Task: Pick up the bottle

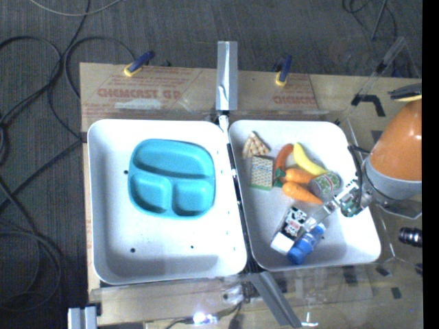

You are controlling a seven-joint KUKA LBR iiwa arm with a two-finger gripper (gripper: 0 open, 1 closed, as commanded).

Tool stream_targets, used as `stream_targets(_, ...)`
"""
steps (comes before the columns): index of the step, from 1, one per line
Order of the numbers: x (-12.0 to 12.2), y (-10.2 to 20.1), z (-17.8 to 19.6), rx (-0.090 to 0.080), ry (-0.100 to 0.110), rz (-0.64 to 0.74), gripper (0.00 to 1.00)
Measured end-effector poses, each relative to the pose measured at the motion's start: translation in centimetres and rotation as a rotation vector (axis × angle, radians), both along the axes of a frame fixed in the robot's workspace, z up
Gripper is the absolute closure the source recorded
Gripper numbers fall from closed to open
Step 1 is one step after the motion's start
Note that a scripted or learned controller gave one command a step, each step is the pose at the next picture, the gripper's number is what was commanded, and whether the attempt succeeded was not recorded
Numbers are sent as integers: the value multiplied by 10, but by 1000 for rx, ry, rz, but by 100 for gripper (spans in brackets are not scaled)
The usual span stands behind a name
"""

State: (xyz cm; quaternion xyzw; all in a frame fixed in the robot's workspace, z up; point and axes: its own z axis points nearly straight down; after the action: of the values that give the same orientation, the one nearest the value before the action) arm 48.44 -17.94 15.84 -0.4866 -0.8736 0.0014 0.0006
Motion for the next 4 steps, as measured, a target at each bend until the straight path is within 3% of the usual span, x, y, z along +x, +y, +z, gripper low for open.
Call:
stream_targets(1, 0, 0, 0, 0, 0, 0, 0)
stream_targets(2, 4, 25, -42, -3, -14, 144, 0)
stream_targets(3, 12, 14, -49, 18, -24, 200, 0)
stream_targets(4, 14, 14, -49, 9, -32, 208, 0)
